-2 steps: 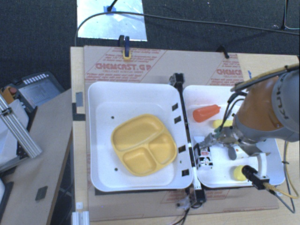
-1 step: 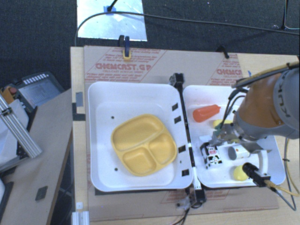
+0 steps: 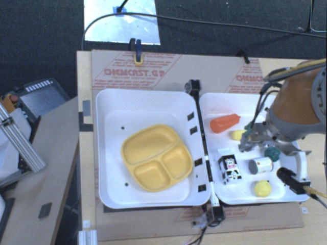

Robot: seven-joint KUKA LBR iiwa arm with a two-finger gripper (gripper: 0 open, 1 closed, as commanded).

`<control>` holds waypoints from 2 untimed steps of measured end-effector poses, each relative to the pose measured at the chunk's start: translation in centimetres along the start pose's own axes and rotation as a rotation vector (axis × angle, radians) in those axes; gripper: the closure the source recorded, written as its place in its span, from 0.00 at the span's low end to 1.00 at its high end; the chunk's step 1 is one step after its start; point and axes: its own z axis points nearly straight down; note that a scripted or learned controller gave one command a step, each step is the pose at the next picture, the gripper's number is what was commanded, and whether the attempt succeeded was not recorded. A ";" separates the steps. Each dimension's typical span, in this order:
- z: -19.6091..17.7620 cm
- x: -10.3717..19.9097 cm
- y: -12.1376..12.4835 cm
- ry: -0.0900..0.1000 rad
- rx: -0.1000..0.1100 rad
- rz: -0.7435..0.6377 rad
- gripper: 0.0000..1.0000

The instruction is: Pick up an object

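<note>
Claw [image 3: 249, 141] over the right-hand shallow white bin [image 3: 219, 103], its opening impossible to tell.
A small yellow lump [image 3: 237, 135] and a teal ball [image 3: 272, 152] sit just beside it.

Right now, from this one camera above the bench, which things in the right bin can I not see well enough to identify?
1. Small yellow object, camera view: the tool covers its right end, so its shape is unclear.
2. Teal object, camera view: the arm overlaps its top, so what it is stays unclear.
3. Right bin, camera view: the arm hides its far right corner.
4. Black-and-white toy, camera view: too small for details.
</note>
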 end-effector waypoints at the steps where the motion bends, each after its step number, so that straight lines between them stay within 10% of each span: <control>1: -4.3 0.0 0.2 0.001 0.001 0.001 1.00; 2: -5.1 5.3 2.2 0.004 0.004 -0.005 1.00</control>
